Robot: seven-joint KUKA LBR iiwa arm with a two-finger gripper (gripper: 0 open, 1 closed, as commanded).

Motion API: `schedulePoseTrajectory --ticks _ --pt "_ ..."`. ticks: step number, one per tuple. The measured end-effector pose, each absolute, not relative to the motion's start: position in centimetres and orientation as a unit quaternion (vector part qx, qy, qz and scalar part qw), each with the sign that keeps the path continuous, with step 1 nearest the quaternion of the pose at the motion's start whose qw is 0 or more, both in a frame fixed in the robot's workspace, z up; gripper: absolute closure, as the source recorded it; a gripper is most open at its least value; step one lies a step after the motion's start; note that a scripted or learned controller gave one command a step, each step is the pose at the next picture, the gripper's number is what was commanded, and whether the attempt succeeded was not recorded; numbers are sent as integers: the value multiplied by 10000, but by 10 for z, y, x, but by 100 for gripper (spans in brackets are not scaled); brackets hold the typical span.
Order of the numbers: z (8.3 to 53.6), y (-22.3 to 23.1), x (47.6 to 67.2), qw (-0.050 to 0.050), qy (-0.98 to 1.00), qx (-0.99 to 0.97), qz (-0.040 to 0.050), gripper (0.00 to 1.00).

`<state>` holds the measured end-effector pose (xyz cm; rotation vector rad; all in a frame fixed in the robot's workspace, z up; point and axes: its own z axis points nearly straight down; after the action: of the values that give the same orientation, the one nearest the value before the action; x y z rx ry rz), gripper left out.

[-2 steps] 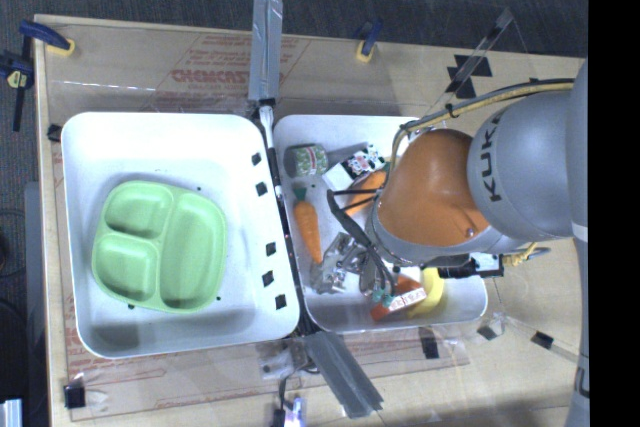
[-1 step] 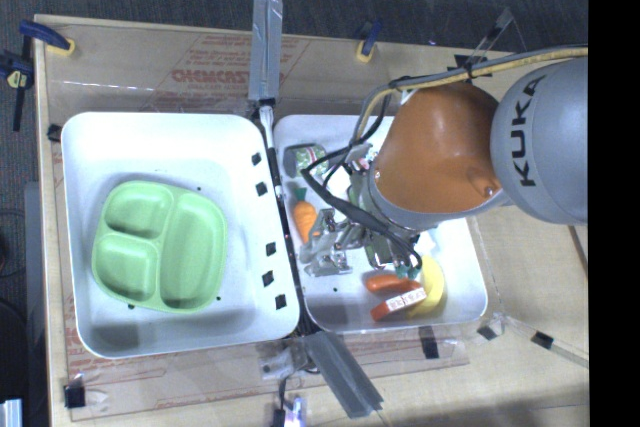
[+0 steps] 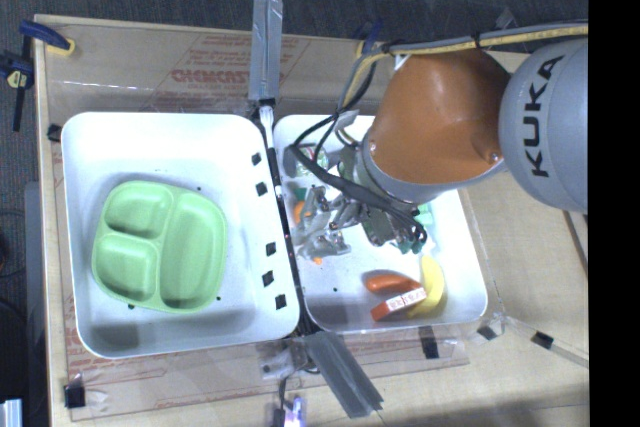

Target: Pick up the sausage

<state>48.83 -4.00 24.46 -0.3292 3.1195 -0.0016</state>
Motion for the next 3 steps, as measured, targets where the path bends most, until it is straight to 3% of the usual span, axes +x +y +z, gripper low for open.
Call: schedulePoseTrajectory --ticks 1,2,3 --pt "159 -109 538 5 9873 -1589 0 100" --pt "91 -150 507 -12 9622 -2723 7 100" --pt "193 -74 508 22 9263 -3767 -8 100"
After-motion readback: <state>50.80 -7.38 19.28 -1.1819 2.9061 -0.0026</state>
